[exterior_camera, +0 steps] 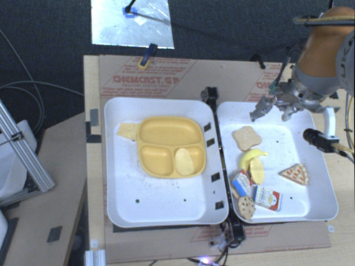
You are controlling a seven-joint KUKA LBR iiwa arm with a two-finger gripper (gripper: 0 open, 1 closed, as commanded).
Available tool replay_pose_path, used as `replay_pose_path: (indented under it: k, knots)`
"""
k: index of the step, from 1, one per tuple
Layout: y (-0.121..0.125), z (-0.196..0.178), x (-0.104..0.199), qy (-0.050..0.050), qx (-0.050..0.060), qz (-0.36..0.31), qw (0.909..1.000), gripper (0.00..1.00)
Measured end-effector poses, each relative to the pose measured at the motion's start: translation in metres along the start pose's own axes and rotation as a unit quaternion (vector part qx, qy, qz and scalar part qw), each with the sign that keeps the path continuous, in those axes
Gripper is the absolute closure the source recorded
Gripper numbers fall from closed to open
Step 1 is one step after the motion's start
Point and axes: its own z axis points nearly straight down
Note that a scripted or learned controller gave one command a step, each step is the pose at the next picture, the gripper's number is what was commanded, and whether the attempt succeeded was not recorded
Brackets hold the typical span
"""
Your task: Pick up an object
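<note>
Tool, fingers spread wide and holding nothing, above the right bin's far rim. Bread slice lies nearest; banana and packets crowd together, so a descent there risks pinching two items or slipping.

Even overhead light fills my view. The white bins look washed out. Focus is slightly soft, grainy.

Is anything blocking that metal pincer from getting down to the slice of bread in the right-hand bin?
Nothing visible does. The pincer hangs over the right white bin's far edge, and the tan bread slice lies apart from the yellow banana.
</note>
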Motion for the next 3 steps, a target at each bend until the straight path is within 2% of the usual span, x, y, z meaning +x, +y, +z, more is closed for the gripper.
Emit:
replay_pose_path:
  k: [1, 2, 3]
  knots:
    - [-0.053, 0.055, -0.004, 0.001, 0.004, 0.002, 1.0, 0.0]
    - [-0.077, 0.143, 0.02, 0.001, 0.001, 0.001, 1.0, 0.0]
    - [-0.075, 0.129, 0.018, 0.0, -0.001, 0.001, 1.0, 1.0]
